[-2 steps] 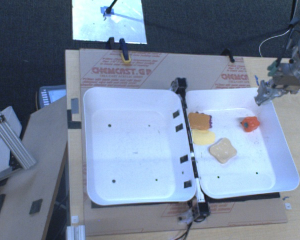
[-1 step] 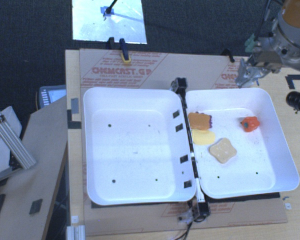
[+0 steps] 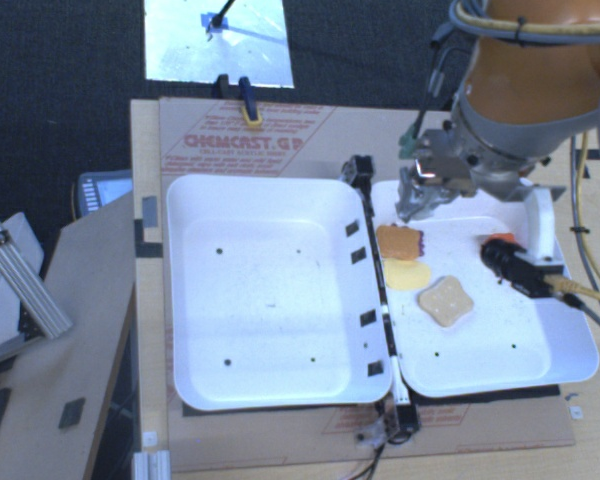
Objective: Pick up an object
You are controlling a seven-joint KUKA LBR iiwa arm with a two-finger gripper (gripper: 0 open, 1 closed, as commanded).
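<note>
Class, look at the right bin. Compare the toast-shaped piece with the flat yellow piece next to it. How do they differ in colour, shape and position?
The toast-shaped piece is pale tan with a browner edge; the flat yellow piece is plain light yellow. The toast-shaped piece looks thicker with a lobed bread outline, while the yellow piece looks thin and rounded. The toast-shaped piece lies nearer the bin's front; the yellow piece lies closer to the divider beside the left bin. Both lie flat in the right bin.

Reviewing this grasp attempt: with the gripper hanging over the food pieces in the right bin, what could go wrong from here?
1. The orange-brown piece, yellow slice and toast piece lie close together; the gripper could catch two or nudge neighbours aside.
2. The pieces look flat, so a grasp may slide off.
3. The target sits near the divider between bins; descending could clip it.
</note>
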